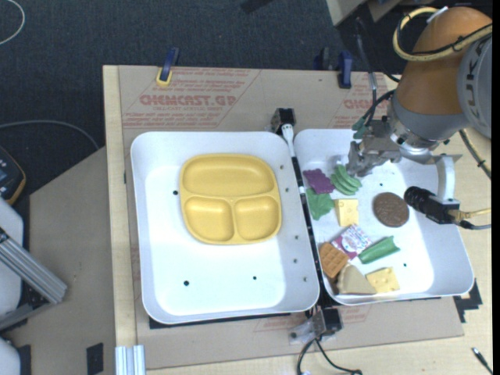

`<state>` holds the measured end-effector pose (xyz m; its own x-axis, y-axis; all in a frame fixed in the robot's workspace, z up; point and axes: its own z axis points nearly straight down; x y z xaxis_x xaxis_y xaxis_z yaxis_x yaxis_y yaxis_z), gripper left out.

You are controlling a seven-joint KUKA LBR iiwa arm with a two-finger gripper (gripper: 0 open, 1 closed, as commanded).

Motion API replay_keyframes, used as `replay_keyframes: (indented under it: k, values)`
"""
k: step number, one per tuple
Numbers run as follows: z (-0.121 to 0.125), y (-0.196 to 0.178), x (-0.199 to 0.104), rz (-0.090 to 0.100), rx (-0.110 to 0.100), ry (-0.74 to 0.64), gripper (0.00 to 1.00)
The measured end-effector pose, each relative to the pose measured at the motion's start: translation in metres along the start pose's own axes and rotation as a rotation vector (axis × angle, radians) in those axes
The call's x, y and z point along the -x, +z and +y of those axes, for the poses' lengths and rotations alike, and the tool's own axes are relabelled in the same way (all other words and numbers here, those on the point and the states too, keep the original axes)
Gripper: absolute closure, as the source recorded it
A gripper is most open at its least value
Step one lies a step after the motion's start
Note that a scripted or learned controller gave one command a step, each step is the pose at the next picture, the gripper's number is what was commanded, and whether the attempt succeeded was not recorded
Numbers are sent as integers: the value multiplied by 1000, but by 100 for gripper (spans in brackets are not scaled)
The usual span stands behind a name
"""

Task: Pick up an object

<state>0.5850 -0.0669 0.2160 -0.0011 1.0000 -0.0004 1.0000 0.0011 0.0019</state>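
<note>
The pincer (358,165) hangs low over the green ridged piece (344,180) to take it, but I cannot tell its grip.

It was a robot lab: a robot arm (437,69) reached over white bins (156,233) clamped to a cardboard-covered bench (125,100), with loose cables (47,131).

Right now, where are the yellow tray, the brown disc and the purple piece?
yellow tray (205,176), camera view, floor of its large compartment.
brown disc (391,209), camera view, its centre.
purple piece (318,181), camera view, its middle.

Grey arm (478,76), orange band (437,69)
</note>
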Motion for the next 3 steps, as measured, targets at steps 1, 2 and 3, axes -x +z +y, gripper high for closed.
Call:
replay_keyframes:
  k: [1,2,3]
  values:
    - [-4,-20,5,0,2,1,100]
    - [-15,-4,2,1,-5,2,100]
    - [-9,-13,-6,0,0,0,100]
